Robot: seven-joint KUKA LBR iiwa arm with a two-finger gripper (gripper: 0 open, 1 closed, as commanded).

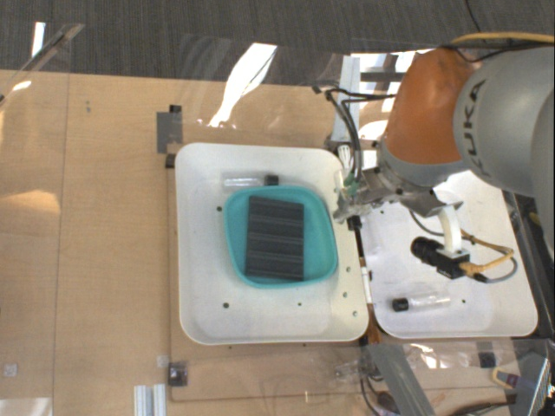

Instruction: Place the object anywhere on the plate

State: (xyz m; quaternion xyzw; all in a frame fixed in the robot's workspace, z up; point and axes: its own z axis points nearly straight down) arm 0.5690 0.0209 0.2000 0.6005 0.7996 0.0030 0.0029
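Rounded grey arm with a broad orange band, dark KUKA lettering and thin black cables.

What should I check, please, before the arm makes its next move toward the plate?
1. Teal plate lies flat in the left bin: ok.
2. Dark ribbed block lies wholly on the plate: ok.
3. Gripper is at the rims between the bins, beside the plate and not over it: ok.
4. Capped tube lies free in the right bin: ok.
5. Second capped tube lies off the plate, by its far edge: not ok.
6. Gripper carrying anything: cannot tell.
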